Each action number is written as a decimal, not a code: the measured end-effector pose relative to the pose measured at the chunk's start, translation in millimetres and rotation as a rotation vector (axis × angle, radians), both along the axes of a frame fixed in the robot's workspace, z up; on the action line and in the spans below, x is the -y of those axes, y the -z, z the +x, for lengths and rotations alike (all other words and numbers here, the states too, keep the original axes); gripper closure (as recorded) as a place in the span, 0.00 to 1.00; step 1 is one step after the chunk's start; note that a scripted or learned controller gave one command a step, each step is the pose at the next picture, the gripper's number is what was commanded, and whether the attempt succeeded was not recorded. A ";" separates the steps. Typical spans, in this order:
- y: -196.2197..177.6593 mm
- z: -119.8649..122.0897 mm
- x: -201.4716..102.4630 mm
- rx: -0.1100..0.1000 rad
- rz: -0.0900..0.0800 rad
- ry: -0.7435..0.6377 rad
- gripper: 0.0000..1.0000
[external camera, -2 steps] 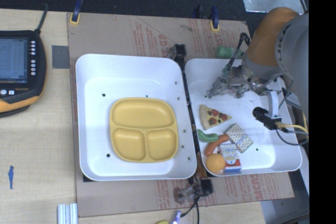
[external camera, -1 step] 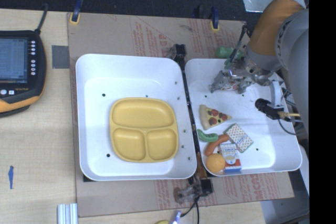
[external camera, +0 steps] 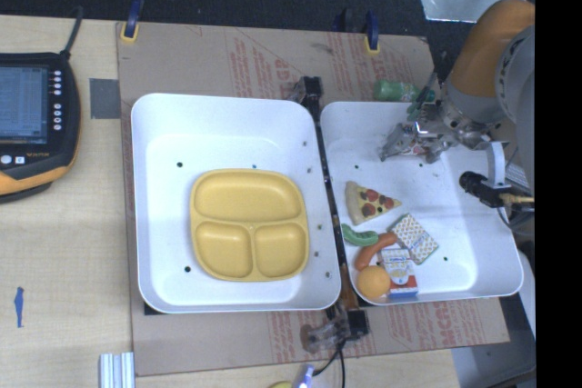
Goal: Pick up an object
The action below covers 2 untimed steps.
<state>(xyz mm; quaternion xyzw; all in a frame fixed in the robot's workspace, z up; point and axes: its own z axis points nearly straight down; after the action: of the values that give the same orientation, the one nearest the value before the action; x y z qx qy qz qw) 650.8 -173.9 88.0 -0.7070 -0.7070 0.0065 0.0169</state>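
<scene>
One end effector (external camera: 414, 144), fingers indistinct, arm cropped

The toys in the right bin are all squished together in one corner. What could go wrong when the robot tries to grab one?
1. The carrot, green pepper, orange and small cartons touch or overlap, so the fingers might catch two things or knock one aside.
2. The orange sits against the right bin wall, leaving little room for a finger.
3. The pizza slice lies flat, so it may slip out.
</scene>
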 end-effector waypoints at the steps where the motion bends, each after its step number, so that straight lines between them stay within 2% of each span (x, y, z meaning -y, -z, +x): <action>1: -0.6 3.4 23.3 -0.001 0.023 -0.009 0.00; 2: -58.2 6.2 36.1 0.031 -0.012 -0.005 0.00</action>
<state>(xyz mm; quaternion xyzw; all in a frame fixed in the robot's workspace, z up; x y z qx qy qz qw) 657.0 -210.0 146.2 -0.7051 -0.7091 -0.0002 0.0015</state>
